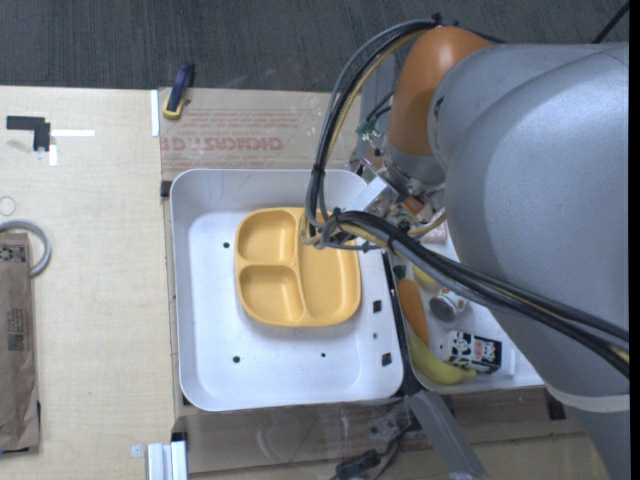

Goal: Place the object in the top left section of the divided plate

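A yellow divided plate (297,267) lies in the left white bin (210,368). It has two small sections on its left side and one large section on its right. Its top left section (266,238) holds nothing. My gripper (320,230) hangs over the plate's upper rim, near the divider between the top left section and the large one. Black cables and the wrist hide its tip. I see no object held in it.
The right bin, mostly covered by my arm, holds a banana (438,364), an orange carrot-like item (410,304), a silver item (445,307) and a cow-patterned pack (470,349). A cardboard sheet (240,133) lies behind the left bin.
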Available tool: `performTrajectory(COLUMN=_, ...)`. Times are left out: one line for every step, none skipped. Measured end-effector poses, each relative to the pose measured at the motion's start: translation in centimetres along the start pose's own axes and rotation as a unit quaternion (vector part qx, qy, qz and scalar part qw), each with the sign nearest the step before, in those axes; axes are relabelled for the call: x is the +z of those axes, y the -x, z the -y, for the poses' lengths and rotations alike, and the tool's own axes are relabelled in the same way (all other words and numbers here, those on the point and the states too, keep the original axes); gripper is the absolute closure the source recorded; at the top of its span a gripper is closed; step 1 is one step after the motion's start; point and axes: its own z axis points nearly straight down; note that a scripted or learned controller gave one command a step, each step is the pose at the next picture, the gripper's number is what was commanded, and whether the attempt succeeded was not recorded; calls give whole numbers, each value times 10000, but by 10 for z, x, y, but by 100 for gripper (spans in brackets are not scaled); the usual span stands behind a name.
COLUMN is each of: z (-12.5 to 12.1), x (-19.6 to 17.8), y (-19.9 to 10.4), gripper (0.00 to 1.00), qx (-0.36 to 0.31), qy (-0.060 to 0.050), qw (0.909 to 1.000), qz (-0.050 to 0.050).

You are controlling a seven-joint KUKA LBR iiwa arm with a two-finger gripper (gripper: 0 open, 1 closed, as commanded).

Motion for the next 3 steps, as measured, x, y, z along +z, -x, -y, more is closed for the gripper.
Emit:
performTrajectory(z=0, x=4, y=-8, gripper=100, qx=158, qy=101, qw=9998, qz=-56)
performTrajectory(z=1, x=6, y=-9, gripper=100, qx=1, qy=121, qw=9999, qz=-53)
performTrajectory(z=9, x=8, y=-6, gripper=100, qx=98, qy=145, qw=9998, qz=-44)
